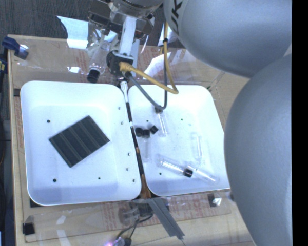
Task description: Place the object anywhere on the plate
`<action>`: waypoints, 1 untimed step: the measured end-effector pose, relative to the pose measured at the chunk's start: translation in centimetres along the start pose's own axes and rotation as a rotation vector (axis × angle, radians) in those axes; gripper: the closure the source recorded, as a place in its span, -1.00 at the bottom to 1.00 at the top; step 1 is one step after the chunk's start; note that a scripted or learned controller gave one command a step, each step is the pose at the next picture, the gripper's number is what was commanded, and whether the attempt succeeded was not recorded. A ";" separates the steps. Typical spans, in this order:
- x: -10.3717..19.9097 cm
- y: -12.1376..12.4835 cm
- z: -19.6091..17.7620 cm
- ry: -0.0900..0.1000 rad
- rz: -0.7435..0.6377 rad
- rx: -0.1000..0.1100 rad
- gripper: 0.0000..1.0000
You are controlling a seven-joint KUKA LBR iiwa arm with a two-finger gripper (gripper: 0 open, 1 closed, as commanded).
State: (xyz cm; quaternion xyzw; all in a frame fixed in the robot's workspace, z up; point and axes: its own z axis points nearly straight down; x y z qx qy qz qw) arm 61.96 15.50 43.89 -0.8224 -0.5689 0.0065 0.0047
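Jaws: state cannot be told. They hang above the far edge of the bins, up and to the right of the plate, and the wrist hardware hides the tips. Nothing can be confirmed between them.

Left bin (31,183): holds the plate (79,140), a dark ribbed rectangle lying flat and turned at an angle, roughly mid-bin. Its top is bare, so the placing step is judged not yet done. White floor is open on every side of it, which suits a drop from above.

Counter (46,55): beyond the bins, above and slightly right of the plate, a clear vial with a black cap (94,68) lies close beside the wrist. Whether anything touches it is not readable.

Right bin (215,137): right of the plate, across the shared rim. It holds several clear vials, one with a black cap (180,169) lower right of the plate, another (197,145) further right, plus small black bits (145,131) near the rim. Which vial is the object meant is unclear; all lie off the plate.

Arm (236,24): grey, far right of the plate, overhanging the right bin. A yellow hose (149,81) droops from the wrist.
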 end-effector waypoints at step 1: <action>3.7 -7.8 13.3 0.001 0.149 -0.009 1.00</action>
